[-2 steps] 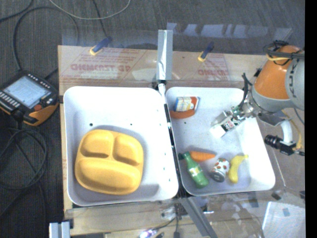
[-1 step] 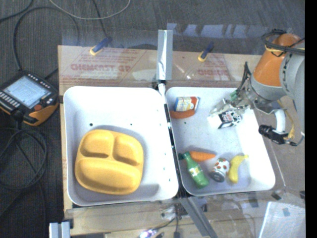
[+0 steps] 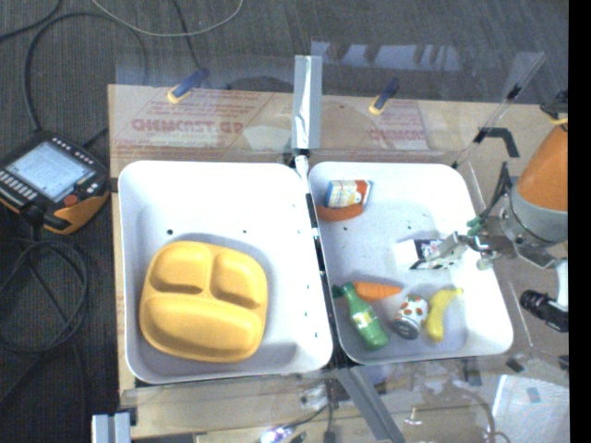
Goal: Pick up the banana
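At the near edge of the right bin (image 3: pixel 480 340), the banana (image 3: pixel 440 312) was observed lying roughly lengthwise toward the camera, just beside a small round can (image 3: pixel 413 315) on its left. A green bottle (image 3: pixel 362 319) was located further left along the same near edge, with an orange carrot (image 3: pixel 378 292) lying across its top end. In the left bin (image 3: pixel 138 192), a yellow divided tray (image 3: pixel 204 300) was seated toward the near side.

Above the middle of the right bin, the gripper (image 3: pixel 441 252) was positioned beyond the banana and apart from it, with nothing visibly held. Whether it was open or closed could not be determined. The arm (image 3: pixel 545 187) was seen entering from the right.

Toward the far wall of the right bin, a small labelled can (image 3: pixel 346 193) was seen resting against an orange object (image 3: pixel 340 212). Beyond both bins, a brown board (image 3: pixel 212 123) was visible, and a handheld control pendant (image 3: pixel 51 181) was lying on the floor at far left.
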You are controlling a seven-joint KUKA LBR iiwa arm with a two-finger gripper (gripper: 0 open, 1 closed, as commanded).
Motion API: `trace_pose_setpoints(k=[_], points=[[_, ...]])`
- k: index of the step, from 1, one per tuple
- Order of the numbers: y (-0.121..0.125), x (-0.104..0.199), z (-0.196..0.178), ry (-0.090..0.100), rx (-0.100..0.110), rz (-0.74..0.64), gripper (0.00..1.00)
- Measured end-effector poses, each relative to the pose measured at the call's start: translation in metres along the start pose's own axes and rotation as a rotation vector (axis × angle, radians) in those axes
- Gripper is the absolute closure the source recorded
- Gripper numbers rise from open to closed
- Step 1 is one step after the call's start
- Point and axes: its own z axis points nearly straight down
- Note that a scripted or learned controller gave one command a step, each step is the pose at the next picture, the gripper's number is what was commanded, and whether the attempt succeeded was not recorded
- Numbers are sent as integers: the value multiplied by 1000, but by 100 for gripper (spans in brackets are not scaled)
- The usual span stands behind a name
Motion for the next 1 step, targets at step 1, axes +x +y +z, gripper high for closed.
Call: trace_pose_setpoints(k=[1], points=[[-33, 19, 64, 1, -18, 12, 0]])
